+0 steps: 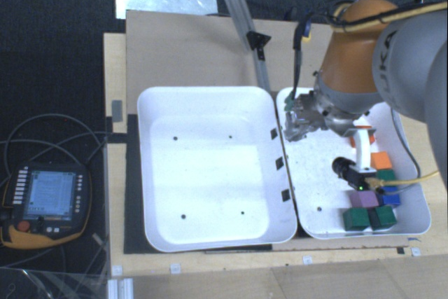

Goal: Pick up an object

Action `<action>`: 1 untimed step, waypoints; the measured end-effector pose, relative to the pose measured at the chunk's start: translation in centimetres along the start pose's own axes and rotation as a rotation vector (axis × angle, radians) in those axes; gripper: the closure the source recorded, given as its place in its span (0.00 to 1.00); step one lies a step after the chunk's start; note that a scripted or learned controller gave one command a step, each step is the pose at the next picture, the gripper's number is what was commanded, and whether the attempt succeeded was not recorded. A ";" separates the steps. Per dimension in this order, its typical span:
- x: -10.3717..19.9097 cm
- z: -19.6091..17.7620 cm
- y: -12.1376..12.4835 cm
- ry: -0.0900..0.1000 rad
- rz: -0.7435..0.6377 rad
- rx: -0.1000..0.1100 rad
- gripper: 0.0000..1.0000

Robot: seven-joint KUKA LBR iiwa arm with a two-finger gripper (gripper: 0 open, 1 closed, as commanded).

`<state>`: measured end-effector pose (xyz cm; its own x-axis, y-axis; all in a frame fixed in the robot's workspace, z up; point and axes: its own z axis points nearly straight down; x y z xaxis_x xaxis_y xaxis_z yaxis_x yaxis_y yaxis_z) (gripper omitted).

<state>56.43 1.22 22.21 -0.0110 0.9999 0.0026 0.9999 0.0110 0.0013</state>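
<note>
We see the gripper (pixel 299 124) low over the upper left of the right bin (pixel 420 217), near the wall shared with the left bin (pixel 150 150); we can't tell its jaw state or whether anything is in it. Candidate objects cluster at the bin's lower right: orange block (pixel 381 160), purple block (pixel 363 199), blue block (pixel 390 198), green block (pixel 355 219). We judge them small, rigid and light, probably smooth-faced, so we'd pinch across two flat opposite sides. They're tightly packed; the green one at the cluster's edge looks easiest.

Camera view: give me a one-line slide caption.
Arm's tool hangs over right bin near its left wall; blocks cluster in its lower right corner.
</note>
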 end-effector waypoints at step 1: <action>5.9 -0.3 -1.3 0.001 -0.001 0.000 1.00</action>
